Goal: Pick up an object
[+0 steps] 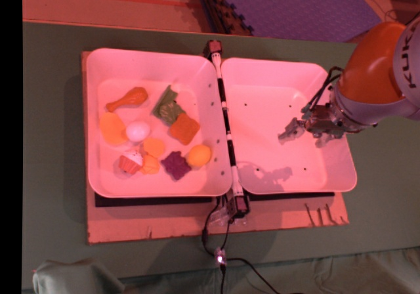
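Camera view, from above: two white bins sit side by side on the bench. The left bin (95, 89) holds all the toy food: a drumstick (128, 98), a green leafy piece (168, 105), an orange waffle-like square (184, 128), a white egg (137, 131), a cupcake (130, 163), a purple piece (176, 165) and a small yellow-orange ball (199, 155), among other orange pieces. They lie close together, several touching.

The gripper (290, 132) hangs over the right bin (262, 76), near its right wall, well apart from every toy. Nothing can be seen between its fingers (they are small and partly blurred here), and whether they stand apart or closed cannot be told.

Judgement on progress: no object is lifted; every toy rests on the floor of the left bin. The whole pick is left to do: cross the divider, descend over one toy, close, lift.
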`<state>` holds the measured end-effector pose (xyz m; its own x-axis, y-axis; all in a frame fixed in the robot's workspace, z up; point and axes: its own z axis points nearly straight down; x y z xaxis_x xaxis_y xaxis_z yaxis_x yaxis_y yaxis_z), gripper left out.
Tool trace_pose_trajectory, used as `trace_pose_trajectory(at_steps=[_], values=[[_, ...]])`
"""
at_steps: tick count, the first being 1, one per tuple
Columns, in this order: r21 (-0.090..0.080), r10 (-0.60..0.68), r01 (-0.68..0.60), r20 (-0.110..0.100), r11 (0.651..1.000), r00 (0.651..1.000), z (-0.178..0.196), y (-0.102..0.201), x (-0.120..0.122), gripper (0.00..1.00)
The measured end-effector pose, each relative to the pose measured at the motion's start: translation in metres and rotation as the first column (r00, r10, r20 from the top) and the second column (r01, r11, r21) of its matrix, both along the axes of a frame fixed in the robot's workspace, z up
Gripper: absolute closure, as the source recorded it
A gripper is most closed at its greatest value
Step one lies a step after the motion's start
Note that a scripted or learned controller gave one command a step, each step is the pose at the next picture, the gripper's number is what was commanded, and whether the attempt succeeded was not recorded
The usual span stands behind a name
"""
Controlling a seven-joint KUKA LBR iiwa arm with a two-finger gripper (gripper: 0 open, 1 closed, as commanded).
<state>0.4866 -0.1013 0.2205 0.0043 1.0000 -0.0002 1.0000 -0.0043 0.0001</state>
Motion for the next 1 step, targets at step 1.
trace_pose_trajectory(at_steps=[1], values=[[0.0,0.0,0.0,0.0,1.0,1.0,0.0,0.0,0.0,0.0]])
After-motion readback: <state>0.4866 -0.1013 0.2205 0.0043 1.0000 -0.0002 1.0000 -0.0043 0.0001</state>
